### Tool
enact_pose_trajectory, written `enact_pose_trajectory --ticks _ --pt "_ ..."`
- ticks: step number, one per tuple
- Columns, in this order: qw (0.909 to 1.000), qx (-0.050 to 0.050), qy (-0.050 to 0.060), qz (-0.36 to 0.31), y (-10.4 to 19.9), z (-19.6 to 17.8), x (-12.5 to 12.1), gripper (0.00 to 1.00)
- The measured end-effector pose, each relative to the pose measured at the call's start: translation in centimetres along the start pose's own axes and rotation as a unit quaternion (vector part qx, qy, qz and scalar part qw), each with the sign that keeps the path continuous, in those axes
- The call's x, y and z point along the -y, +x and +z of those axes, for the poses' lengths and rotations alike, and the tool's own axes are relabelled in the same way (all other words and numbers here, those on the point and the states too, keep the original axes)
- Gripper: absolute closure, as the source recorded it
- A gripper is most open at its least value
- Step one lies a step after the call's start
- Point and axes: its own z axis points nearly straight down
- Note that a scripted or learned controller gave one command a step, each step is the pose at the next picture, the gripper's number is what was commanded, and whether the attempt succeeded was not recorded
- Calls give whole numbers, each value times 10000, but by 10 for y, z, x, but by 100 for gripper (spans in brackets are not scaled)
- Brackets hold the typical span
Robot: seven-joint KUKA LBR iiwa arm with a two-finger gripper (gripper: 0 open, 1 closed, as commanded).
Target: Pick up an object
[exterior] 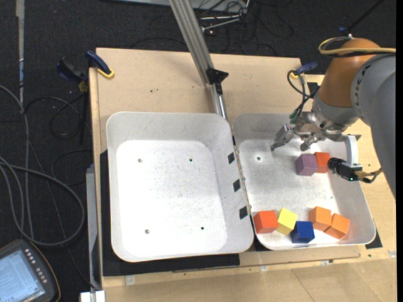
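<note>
Your gripper [291,137] hangs wide open, nothing held. Purple block [306,164] at its 4 o'clock looks light, rigid, maybe slick; pinch its flat opposite sides.

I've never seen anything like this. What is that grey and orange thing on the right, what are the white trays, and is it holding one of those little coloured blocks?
That is a robot arm, seen by one camera fixed above the bench and looking down at a slant. Its end effector hangs over the right bin, beside a purple block and an orange block that touch each other. Nothing shows between its fingers, so it holds nothing. Along that bin's near edge lie more blocks: orange, yellow, blue and two more orange. The left bin is the other tray.
</note>
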Motion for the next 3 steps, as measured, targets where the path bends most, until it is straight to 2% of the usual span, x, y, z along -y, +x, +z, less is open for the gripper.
enact_pose_trajectory --ticks 1,2,3 --pt "10000 9 -40 -5 0 -15 -2 100" --pt "10000 12 -64 -11 1 -80 -2 100" --pt "10000 7 -48 -11 1 -104 -3 100"
